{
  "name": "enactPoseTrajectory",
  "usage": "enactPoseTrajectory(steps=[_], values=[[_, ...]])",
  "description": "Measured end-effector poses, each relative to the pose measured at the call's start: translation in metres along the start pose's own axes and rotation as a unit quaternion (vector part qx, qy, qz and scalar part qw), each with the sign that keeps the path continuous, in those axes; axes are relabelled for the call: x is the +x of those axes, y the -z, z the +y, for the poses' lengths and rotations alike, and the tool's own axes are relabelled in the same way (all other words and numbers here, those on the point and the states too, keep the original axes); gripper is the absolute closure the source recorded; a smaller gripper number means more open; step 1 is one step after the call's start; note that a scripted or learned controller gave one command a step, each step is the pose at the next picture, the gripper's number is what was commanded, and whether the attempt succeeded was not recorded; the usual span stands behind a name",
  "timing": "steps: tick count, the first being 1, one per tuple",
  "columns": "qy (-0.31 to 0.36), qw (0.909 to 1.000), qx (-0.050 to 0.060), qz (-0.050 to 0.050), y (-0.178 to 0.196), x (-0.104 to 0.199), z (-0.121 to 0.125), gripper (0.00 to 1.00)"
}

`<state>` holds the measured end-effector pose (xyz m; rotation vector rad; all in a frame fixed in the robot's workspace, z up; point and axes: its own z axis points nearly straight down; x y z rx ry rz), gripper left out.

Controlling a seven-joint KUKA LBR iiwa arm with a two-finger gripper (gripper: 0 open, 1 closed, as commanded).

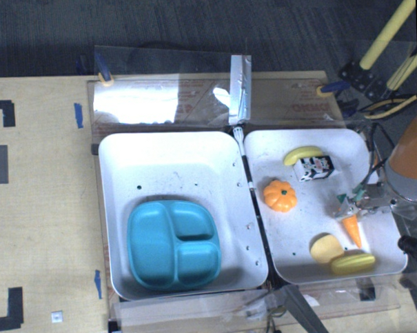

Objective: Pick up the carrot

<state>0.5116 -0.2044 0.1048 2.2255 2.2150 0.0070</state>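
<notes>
Two white bins sit side by side on the wooden bench. Nearest me, at the front of the right bin (282, 263), a pale yellow round fruit (326, 247) lies touching a flatter yellow piece (352, 262) by the front rim. Just behind those two lies the carrot (353, 230), small and orange, its broad end pointing toward the back and its tip toward the front. The gripper (355, 201) hangs right over the carrot's broad end, a tangle of metal and green bits at the bin's right side; how its claw stands I cannot tell, and nothing shows the carrot lifted off the floor. The grey arm with its orange band (405, 157) comes in from the right behind it.

Across in the left bin (118, 159), a blue divided plate (174, 243) rests toward the front. Further back in the right bin, an orange pumpkin (280, 196) sits near the dividing wall, then a small black-and-white object (314, 167), and just behind that, touching it, a yellow banana (301, 153).
</notes>
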Motion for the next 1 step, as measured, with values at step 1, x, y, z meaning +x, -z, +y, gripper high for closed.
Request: enactPoseTrajectory(steps=[1], values=[[-0.011,0.9999,-0.004,-0.002,0.1163,0.0373,0.0414,1.0]])
